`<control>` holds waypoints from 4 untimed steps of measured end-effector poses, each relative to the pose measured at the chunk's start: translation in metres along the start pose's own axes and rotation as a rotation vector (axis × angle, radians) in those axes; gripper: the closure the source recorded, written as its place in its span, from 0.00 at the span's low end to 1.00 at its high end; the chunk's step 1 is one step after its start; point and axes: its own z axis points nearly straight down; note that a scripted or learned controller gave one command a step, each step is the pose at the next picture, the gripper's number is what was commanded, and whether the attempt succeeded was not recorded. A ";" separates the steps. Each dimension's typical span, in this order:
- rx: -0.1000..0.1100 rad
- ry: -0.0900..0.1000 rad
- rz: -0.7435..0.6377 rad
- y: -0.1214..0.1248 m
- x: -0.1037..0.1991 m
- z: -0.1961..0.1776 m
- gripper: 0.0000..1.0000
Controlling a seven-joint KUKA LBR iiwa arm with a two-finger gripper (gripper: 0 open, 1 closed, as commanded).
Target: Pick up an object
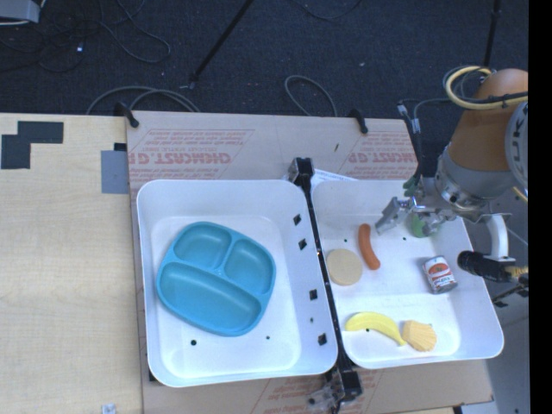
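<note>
One sausage [369, 246] lies lengthwise, running near-to-far in the bin.

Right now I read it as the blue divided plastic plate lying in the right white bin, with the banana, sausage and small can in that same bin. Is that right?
Not quite. The camera view shows the blue divided plastic plate in the left white bin. The yellow banana, the red sausage and the small can do lie in the right white bin.

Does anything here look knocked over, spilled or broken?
Only the small can, lying on its side in the right bin. The blue plate in the left bin sits flat and bare.
</note>
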 end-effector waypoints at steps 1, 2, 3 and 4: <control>-0.010 -0.002 -0.001 0.002 0.000 -0.005 0.00; -0.003 0.000 -0.004 0.005 0.008 0.056 0.00; -0.007 -0.001 -0.001 0.005 0.009 0.101 0.00; -0.007 -0.003 0.000 0.006 0.007 0.090 1.00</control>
